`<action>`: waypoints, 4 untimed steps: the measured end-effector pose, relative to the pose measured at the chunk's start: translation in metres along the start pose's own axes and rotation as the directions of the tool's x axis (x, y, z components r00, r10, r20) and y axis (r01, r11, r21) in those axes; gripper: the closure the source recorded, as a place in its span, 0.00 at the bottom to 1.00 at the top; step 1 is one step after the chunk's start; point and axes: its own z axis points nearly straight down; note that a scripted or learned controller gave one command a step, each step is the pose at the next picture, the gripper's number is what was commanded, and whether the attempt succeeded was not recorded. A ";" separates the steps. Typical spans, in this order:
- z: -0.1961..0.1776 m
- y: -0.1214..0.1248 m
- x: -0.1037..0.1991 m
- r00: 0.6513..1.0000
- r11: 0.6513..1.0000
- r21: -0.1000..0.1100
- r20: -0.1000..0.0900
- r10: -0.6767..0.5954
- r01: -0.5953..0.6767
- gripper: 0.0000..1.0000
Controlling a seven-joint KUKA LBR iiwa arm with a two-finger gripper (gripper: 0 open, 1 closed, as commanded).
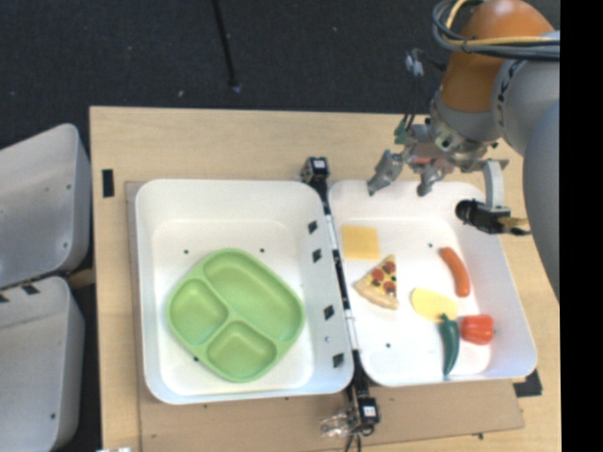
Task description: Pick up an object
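Plywood bench (236, 144) on dark floor (141, 36) bears two white bins (151, 252); fingers (382, 172) spread wide, pinching nothing.

My gripper (403, 177) is hovering over the right bin's (490, 351) far edge; a divided plate (236, 314) is lying in the left bin (151, 252); pizza slice (379, 282) is sitting left of sausage (455, 270).

Glossy green plastic tray (236, 315), smooth white bins (151, 252), wood bench (236, 144)
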 end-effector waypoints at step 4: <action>0.110 0.007 -0.011 1.000 1.000 -0.011 0.003 -0.001 0.001 0.00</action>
